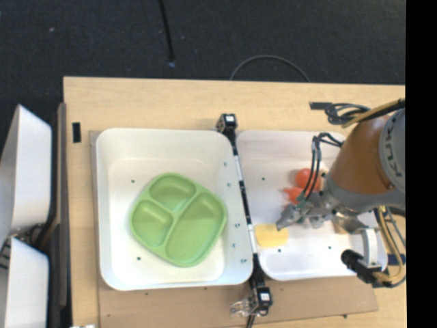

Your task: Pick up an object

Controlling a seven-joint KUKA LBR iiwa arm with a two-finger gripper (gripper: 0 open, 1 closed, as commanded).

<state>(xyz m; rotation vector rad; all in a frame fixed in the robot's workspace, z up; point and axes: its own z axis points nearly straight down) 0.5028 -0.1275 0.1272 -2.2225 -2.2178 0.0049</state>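
Dark carpeted floor behind a pale wooden bench (171,101) bearing two shallow white bins side by side. Left white bin (116,156): a green plastic divided plate (179,219) lying flat near its middle. Right white bin (273,149): a pale yellow flat block (269,236) at the front left corner, close beside the dividing wall; a small orange-red object (301,179) further back, partly hidden by cables. Grey two-finger gripper (292,217) low over the yellow block, just behind it, reaching in from the right. Jaw opening: cannot tell; nothing visibly held.
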